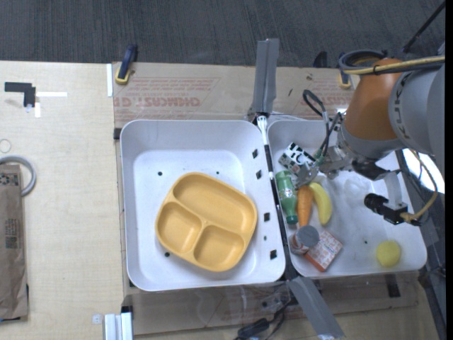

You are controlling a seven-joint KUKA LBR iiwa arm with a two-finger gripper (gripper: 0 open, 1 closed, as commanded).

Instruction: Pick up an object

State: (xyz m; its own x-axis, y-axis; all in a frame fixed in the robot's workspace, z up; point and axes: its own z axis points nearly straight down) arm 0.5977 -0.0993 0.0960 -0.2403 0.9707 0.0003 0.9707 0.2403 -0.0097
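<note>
A robot arm [396,105] reaches into the right bin [417,257], its gripper [316,170] low over a cluster at the bin's left side: a green bottle [286,193], a carrot [304,204], a banana [322,202]. Whether it is clenched or released cannot be told. A lemon [388,253] lies well apart. A yellow divided plate [205,222] sits in the left bin [134,190].

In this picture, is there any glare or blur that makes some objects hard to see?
Camera view: bright light washes out the right bin, so its white floor loses detail; the yellow tray in the left bin is evenly lit and sharp; the gripper is small and cluttered by cables, hard to read.
</note>
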